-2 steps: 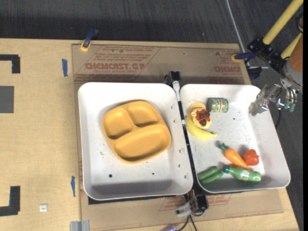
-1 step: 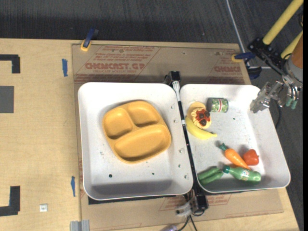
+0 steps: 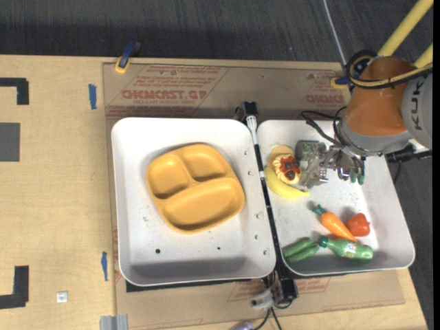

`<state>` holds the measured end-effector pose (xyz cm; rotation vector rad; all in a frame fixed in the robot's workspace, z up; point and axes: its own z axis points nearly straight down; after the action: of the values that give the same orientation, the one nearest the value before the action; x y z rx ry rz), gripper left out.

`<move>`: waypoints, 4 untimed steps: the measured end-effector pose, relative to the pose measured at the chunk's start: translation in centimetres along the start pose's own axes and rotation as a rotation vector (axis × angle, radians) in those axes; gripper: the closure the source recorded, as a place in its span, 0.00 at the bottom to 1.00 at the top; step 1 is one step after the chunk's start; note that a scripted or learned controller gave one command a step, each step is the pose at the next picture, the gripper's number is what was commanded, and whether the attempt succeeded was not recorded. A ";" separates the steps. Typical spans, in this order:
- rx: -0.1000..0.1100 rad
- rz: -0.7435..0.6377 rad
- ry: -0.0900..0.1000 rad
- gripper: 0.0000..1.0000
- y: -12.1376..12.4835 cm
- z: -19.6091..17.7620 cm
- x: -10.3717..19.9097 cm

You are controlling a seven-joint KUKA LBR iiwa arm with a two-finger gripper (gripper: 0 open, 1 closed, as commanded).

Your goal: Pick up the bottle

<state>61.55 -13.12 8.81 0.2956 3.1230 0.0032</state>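
Evidently at the approach step, gripper point(image 3: 317, 167) low in the right bin point(image 3: 395, 205), grip state impossible to tell. Green bottle point(image 3: 349, 249) lying apart, past the carrot point(image 3: 333, 222). Next: shift over, align across its body.

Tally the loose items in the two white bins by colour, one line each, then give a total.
Yellow: 2, the divided plate in the left bin and the round yellow toy in the right bin
Orange: 1, the carrot
Red: 1, the red toy
Green: 2, the bottle and the green vegetable
Total: 6
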 end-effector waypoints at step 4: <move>0.001 -0.796 -0.001 1.00 -5.2 -12.5 5.1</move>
<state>55.53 -17.27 21.23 -0.9379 2.9926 -0.0020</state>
